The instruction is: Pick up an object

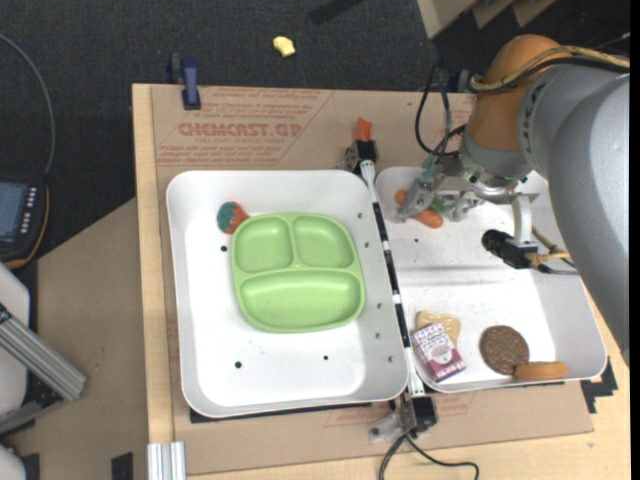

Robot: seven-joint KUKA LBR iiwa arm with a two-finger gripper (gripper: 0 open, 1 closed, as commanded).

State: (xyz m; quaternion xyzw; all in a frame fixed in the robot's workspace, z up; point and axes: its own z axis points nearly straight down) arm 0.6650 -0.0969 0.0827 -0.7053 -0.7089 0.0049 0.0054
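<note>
My gripper (437, 196) is low over the far left corner of the right bin (560, 303). An orange, carrot-like piece (428, 217) lies right under and beside it, touching or nearly touching it. Whether the piece is gripped is hidden by the gripper body. At the near end of the same bin lie a round brown cookie (503, 346), a tan-orange piece (541, 371), a pink packet (439, 351) and a pale cracker (438, 323). In the left bin (200, 338) sit a green divided plate (296, 272) and a small orange-and-teal ball (232, 216).
The divider between the bins (385, 258) runs just left of my gripper. The right bin's far wall is close behind it. A blue clamp (187, 80) and an orange-tipped clamp (362, 143) stand on the board behind the bins.
</note>
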